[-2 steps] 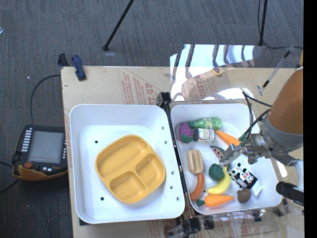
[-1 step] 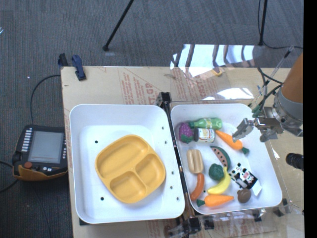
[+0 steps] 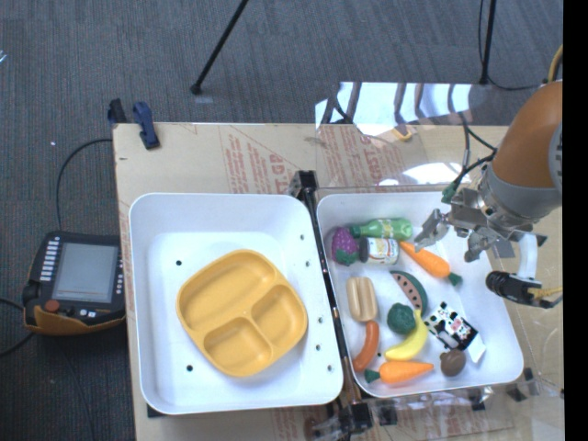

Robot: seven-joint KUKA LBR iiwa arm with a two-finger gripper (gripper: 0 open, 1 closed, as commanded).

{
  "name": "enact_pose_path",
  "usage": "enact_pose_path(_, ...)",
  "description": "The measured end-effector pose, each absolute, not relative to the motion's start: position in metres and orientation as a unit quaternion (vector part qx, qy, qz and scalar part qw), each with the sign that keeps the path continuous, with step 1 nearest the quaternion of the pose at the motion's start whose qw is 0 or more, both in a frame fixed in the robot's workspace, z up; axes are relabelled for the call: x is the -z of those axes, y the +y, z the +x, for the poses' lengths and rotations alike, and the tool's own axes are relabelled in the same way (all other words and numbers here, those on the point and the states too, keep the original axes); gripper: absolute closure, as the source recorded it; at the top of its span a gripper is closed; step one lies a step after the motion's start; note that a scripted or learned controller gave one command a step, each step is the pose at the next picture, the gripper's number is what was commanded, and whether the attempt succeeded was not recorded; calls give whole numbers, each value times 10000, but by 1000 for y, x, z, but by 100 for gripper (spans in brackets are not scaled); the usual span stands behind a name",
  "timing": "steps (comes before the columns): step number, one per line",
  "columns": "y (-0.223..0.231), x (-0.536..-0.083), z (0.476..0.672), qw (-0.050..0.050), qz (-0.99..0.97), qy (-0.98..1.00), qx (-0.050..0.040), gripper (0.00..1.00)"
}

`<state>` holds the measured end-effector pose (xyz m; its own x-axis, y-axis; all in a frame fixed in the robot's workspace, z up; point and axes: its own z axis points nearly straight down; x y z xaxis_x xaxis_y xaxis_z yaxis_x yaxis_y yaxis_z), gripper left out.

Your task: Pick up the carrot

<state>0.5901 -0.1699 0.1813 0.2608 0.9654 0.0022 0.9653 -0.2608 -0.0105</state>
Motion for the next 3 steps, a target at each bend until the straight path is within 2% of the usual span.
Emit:
enact_pose_path(1,-200,-85,615,66,-7917,-6109,15,0)
enact_pose_path(2,-201,-96,614,77,-7911,-6116,-11,100)
enact_pose_path(3,-152,-158,577,38,-8350,-5503,-5,100)
